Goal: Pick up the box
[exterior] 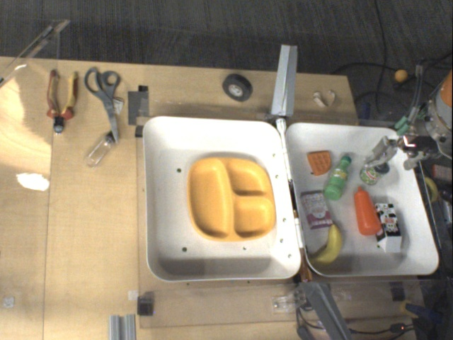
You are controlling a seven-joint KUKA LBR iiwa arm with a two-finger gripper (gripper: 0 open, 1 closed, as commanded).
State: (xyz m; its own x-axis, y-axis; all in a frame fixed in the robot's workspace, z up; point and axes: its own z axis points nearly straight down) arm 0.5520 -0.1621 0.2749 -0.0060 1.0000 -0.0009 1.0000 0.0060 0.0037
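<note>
The box (388,226) is a small black-and-white carton lying near the right bin's (417,264) right wall, just right of an orange-red bottle (366,212). My gripper (396,156) hovers over the bin's far right corner, well above the box and apart from it. Its fingers (383,149) stand open with nothing between them. A small clear bottle with a green label (372,172) lies just below the left finger.
The right bin also holds a green bottle (337,178), an orange packet (320,162), a purple packet (316,210) and a banana (328,245). A yellow divided tray (230,197) lies in the left bin (166,190). Scissors (106,94), pliers (60,98) and a tape roll (237,87) lie on the bench.
</note>
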